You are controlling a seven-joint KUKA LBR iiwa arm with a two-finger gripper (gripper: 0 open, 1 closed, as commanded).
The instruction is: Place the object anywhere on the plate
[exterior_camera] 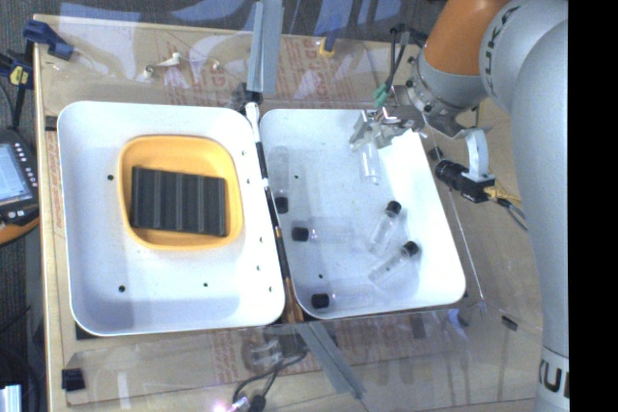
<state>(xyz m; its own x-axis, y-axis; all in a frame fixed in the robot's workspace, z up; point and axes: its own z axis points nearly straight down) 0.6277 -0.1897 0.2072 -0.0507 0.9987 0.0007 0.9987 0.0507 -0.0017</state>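
A yellow plate [170,151] lies in the left bin [87,207], and a dark ridged block [181,201] rests on it. Several clear vials with black caps lie in the right bin [439,280]: one [371,171] near the top, one [384,223] in the middle and one [393,264] lower right. My gripper [371,132] hangs over the right bin's upper edge, just above the top vial. Whether that vial touches the gripper I cannot tell.
Small black pieces sit on the right bin's floor at the left [280,204], the middle [300,233] and the bottom [321,301]. A grey metal bar [263,43] stands behind the gap between the bins. The arm's orange band [463,24] looms at the upper right.
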